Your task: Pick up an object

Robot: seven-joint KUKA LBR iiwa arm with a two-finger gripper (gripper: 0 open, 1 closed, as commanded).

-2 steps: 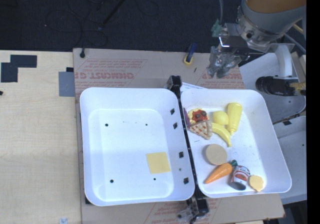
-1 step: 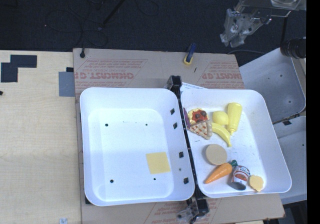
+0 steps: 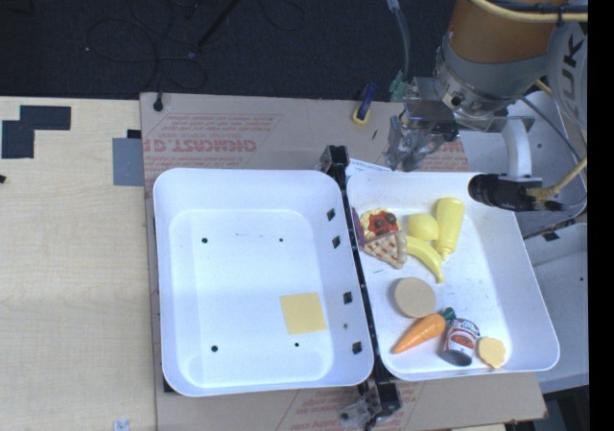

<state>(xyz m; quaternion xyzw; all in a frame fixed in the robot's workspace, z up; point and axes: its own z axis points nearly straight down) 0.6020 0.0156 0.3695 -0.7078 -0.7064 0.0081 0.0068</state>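
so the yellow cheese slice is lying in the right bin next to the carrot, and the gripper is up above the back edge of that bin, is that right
Not quite. The camera view shows the yellow cheese slice lying alone in the left bin, not in the right bin. The carrot is in the right bin, and the gripper does hang above that bin's back edge.

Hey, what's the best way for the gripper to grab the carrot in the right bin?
Grip the carrot across its thick orange middle, coming straight down from above. It lies flat and slanted, green top up near the small jar, point toward the bin's lower left. Closing the fingers across its length probably fits best; the middle keeps clear of the jar and the round tan disc.
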